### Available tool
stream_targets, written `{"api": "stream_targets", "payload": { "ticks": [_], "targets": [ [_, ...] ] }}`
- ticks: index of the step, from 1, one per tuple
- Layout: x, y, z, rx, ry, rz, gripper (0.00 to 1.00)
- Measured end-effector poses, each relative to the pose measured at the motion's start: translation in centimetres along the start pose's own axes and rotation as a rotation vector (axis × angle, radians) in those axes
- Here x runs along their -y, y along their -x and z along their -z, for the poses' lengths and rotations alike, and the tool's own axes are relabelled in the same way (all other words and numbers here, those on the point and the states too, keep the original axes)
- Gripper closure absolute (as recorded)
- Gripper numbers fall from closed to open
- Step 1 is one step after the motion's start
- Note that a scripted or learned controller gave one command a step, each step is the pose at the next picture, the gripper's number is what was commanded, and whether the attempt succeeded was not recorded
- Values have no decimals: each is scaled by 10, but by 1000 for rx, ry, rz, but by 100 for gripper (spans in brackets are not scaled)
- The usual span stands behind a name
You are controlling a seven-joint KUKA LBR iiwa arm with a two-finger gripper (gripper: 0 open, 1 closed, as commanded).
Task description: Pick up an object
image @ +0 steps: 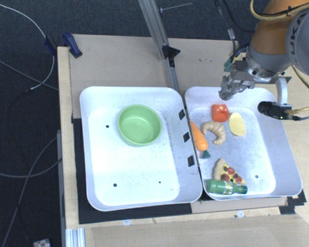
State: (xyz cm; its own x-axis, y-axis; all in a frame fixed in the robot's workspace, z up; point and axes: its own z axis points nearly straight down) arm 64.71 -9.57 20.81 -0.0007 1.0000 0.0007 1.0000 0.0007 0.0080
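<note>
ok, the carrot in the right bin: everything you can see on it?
The carrot is an orange toy, plastic-looking, tapered, with a small green tip at its lower end. It lies flat in the right bin, along that bin's left wall, running from upper left to lower right. The croissant lies close on its right; contact can't be told. The hand is above and apart from it.

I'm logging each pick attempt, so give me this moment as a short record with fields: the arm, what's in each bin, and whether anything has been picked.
gripper: above the far edge of the right bin, nothing seen between its fingers
left bin: green bowl
right bin: red pepper, yellow piece, croissant, carrot, pizza slice, green bottle
nearest to gripper: red pepper
picked: nothing yet
</note>
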Motion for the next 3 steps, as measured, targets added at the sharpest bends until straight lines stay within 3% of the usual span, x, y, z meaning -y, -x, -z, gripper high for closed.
{"api": "stream_targets", "payload": {
  "ticks": [1,2,3],
  "targets": [
    [4,-2,66,0,0,1,100],
    [3,-3,70,1,-2,1,100],
    [-3,-61,55,-4,-17,5,100]
  ]
}}
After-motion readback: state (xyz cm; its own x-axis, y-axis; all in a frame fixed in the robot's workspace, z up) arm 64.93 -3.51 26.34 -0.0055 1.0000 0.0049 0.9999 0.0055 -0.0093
